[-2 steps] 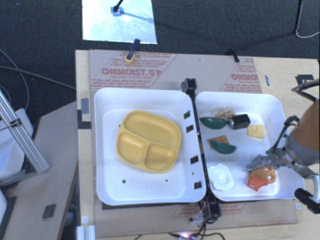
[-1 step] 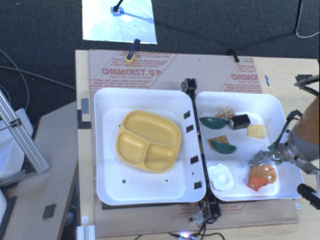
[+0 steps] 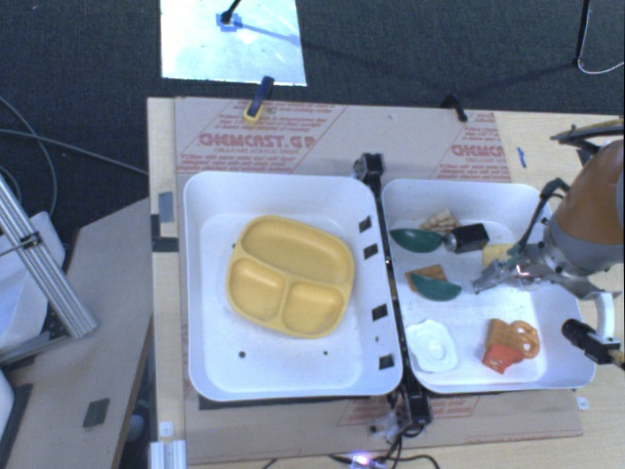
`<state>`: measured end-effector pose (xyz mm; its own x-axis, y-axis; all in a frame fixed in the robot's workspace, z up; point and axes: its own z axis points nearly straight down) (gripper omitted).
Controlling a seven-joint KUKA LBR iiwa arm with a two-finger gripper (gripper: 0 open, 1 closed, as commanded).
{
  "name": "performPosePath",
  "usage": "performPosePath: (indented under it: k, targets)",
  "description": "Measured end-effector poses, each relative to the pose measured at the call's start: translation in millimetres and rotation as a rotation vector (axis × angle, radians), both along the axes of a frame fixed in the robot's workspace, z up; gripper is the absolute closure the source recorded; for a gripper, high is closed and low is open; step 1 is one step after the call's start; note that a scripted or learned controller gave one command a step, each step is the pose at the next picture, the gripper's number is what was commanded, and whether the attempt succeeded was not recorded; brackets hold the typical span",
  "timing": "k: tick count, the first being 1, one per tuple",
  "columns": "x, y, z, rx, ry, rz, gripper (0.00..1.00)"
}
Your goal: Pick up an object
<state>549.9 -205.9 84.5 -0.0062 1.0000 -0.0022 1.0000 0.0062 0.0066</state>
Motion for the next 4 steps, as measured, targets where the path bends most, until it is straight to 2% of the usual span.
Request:
performPosePath:
  k: [1,2,3,4]
  targets:
    - [-66,-1,20,0.003,0.009,-0.007,0.00]
    - [-10,0,-1,0.000,0.002,0.000,0.00]
    - [-66,-1,-1,0.003,0.009,-0.008,0.00]
    - [-63,-1,16,0.001,0.004,-0.005,0.00]
